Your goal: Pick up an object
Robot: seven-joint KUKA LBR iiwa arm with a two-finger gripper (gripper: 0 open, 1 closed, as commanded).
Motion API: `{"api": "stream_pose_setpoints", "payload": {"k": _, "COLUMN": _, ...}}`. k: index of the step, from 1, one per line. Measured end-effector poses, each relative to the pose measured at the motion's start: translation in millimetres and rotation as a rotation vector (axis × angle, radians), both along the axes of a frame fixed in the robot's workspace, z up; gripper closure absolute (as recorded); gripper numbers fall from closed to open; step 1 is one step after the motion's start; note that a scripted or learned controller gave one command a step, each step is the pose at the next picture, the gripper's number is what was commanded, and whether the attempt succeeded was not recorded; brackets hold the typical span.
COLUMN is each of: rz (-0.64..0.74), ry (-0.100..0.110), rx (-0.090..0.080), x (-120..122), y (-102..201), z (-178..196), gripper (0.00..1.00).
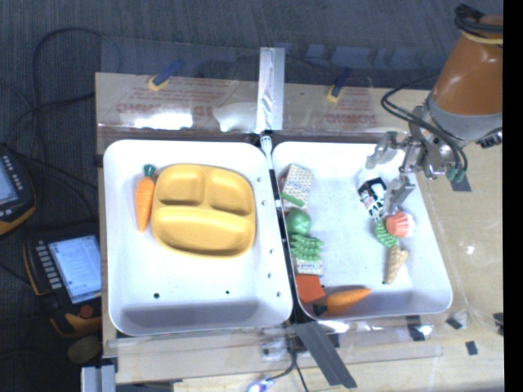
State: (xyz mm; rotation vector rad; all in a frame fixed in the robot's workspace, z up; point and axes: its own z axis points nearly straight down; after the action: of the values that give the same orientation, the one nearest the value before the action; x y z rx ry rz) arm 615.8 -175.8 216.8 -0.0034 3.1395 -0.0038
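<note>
Orange shows nearest: a carrot lies at the front edge of the right bin, beside a red block. Further back sit a cone, a green bean pod and a small box. A yellow tray and second carrot rest in the left bin. At the right bin's far side hangs the gripper, fingers spread, just above a black-and-white item and strawberry, pinching nothing.
</note>
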Motion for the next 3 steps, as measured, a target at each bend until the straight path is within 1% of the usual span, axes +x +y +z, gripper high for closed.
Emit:
{"api": "stream_pose_setpoints", "payload": {"k": 1, "rz": 0.072, "ry": -0.037, "rx": -0.008, "x": 15, "y": -42, "z": -100, "gripper": 0.00}}
{"api": "stream_pose_setpoints", "payload": {"k": 2, "rz": 0.128, "ry": -0.059, "rx": -0.017, "x": 7, "y": -46, "z": -105, "gripper": 0.00}}
{"api": "stream_pose_setpoints", "payload": {"k": 3, "rz": 0.086, "ry": -0.063, "rx": -0.017, "x": -23, "y": -47, "z": -105, "gripper": 0.00}}
